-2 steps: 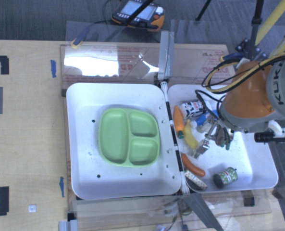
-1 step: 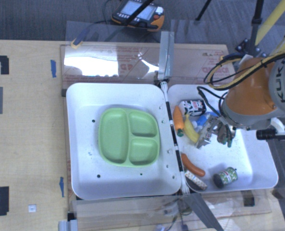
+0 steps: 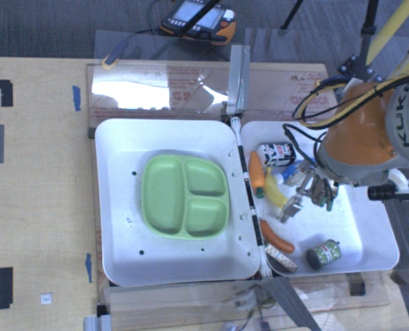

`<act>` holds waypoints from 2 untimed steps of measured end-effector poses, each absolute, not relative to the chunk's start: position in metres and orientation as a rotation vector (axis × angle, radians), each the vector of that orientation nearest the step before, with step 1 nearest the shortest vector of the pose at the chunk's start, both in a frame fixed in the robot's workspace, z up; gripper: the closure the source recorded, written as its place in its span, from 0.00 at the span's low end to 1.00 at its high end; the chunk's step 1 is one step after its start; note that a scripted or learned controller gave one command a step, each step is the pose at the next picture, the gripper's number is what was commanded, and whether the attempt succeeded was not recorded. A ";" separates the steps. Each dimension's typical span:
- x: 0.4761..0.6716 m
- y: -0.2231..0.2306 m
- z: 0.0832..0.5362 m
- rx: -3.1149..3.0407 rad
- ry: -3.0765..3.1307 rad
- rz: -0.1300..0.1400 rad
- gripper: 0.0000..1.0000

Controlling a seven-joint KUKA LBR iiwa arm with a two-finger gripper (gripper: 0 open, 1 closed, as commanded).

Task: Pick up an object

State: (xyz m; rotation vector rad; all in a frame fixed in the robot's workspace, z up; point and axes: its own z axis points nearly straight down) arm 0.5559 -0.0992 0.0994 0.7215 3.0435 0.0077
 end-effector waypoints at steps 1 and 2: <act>0.557 -0.100 0.110 0.726 3.037 0.011 1.00; 0.556 -0.024 0.185 1.313 2.850 0.003 1.00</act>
